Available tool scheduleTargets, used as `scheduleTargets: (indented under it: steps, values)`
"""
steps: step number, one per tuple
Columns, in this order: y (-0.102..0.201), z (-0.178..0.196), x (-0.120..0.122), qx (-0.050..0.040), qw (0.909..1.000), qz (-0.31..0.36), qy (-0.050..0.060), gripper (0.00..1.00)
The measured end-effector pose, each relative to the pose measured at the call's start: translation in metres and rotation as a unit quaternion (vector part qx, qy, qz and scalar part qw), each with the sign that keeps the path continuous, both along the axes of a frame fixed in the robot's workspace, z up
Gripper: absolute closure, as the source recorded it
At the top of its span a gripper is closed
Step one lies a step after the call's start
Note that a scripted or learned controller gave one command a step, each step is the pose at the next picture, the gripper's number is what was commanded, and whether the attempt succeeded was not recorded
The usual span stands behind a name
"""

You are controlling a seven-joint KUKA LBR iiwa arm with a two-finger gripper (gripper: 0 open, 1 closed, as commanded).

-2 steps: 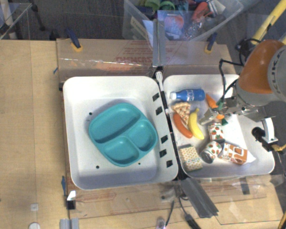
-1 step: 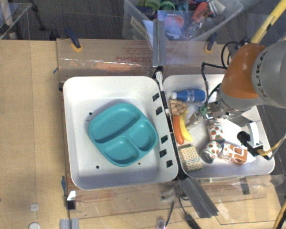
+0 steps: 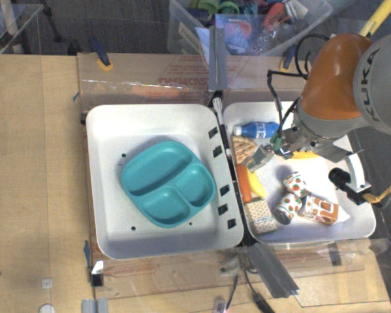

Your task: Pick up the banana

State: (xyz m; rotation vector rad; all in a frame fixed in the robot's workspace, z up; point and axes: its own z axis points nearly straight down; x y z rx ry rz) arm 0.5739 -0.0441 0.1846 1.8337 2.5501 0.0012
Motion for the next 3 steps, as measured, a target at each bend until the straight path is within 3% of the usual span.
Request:
scheduleTargets:
  steps: [1,2,3]
  values:
    - [-0.021,0.000,-0.019,0.0002,1.0000,0.001,0.002,0.00]
    - [-0.010,0.000,-0.018,0.0003,0.9937,0.112,0.001,0.00]
    - [-0.011,0.000,-0.018,0.0003,0.9937,0.112,0.001,0.00]
